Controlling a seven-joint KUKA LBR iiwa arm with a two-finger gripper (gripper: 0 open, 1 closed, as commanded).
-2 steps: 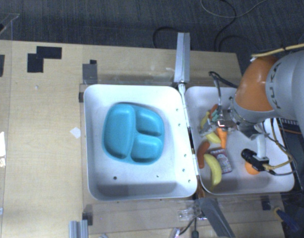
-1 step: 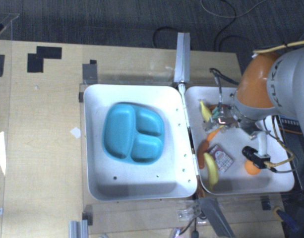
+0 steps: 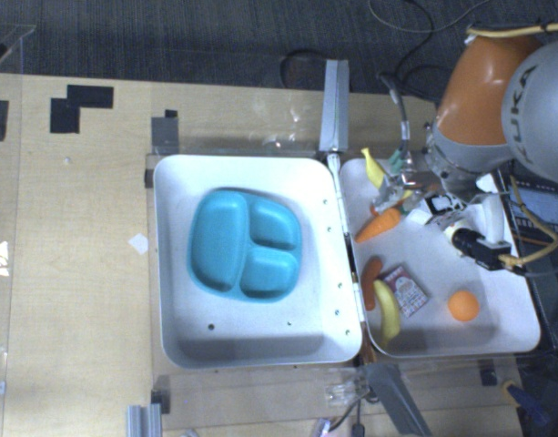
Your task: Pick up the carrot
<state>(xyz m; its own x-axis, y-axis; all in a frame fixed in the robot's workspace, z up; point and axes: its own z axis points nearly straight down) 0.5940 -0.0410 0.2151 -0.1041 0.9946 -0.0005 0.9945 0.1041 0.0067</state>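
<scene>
Here the gripper (image 3: 401, 188) sits low in the right bin (image 3: 524, 326), at about ten o'clock from that bin's middle, right over the thick end of the carrot (image 3: 377, 227). The grey arm (image 3: 497, 89) with its orange band comes down from one o'clock and crowds the spot with cable and metal; whether the gripper is spread, narrowed or clamped on anything I cannot tell.

So the step in hand looks like the grasp itself, or the last of the approach to it (the carrot lies in the bin, not lifted). The next move calls for a firm close across the carrot's thick end and then a straight lift, steady enough that the tapered body does not slip out or swing into the bin wall beside it.

The carrot is orange, short and cone-shaped, lying on a slant: thick end toward one o'clock under the gripper, point toward seven o'clock, nearly touching the wall shared with the left bin (image 3: 169, 244).

Farther out, a small banana (image 3: 372, 167) lies at eleven o'clock from the gripper. Toward six o'clock are a brown sausage (image 3: 371, 272), a larger banana (image 3: 386, 309) and a small printed packet (image 3: 407, 290); an orange (image 3: 462, 306) rests at five o'clock. The left bin holds a blue tray (image 3: 245, 243).
</scene>
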